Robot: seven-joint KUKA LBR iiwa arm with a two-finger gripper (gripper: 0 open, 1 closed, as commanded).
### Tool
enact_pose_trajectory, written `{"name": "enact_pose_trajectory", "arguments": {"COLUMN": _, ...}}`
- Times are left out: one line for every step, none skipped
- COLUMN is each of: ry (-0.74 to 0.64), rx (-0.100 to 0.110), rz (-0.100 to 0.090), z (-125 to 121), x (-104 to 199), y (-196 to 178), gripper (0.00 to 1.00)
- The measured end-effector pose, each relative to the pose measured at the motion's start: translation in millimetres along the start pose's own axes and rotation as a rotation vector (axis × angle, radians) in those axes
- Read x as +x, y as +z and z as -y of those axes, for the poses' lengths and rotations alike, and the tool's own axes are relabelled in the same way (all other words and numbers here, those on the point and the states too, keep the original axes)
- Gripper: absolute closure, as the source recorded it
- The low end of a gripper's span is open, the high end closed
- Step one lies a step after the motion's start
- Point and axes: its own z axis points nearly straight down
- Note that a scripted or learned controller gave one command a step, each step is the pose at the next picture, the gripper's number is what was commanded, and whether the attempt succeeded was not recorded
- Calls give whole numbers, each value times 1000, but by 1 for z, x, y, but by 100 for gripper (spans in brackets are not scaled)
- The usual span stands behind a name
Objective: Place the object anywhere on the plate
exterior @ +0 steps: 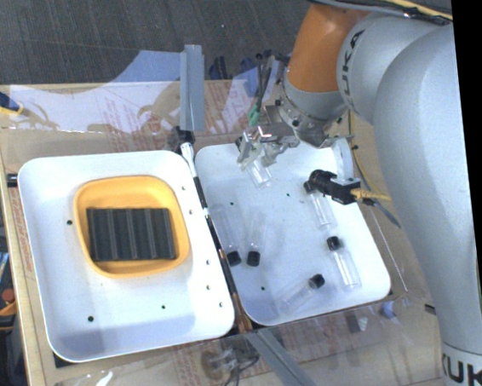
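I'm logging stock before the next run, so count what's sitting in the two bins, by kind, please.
Yellow plate: 1
Clear vials with a visible black cap: 4
Clear vials with cap hard to tell: 2, one of them right by the gripper
Total: 7

Even, fairly bright overhead light falls on the left bin (66, 318), the landmark here. Its white floor is close to overexposed, with a soft bluish shadow along its near wall. To its right, the second bin (291, 225) shows faint grey shadows. Farther right, the arm's grey shell (431, 168) carries a broad, mild sheen. Behind the left bin, the floor (79, 33) is dim. Overall focus is slightly soft and grainy.
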Motion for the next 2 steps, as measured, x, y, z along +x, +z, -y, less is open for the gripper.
{"name": "enact_pose_trajectory", "arguments": {"ry": -33, "rx": 1, "rz": 0, "z": 9, "x": 70, "y": -26, "gripper": 100}}
{"name": "enact_pose_trajectory", "arguments": {"ry": -309, "rx": 2, "rz": 1, "z": -12, "x": 93, "y": 18, "gripper": 100}}
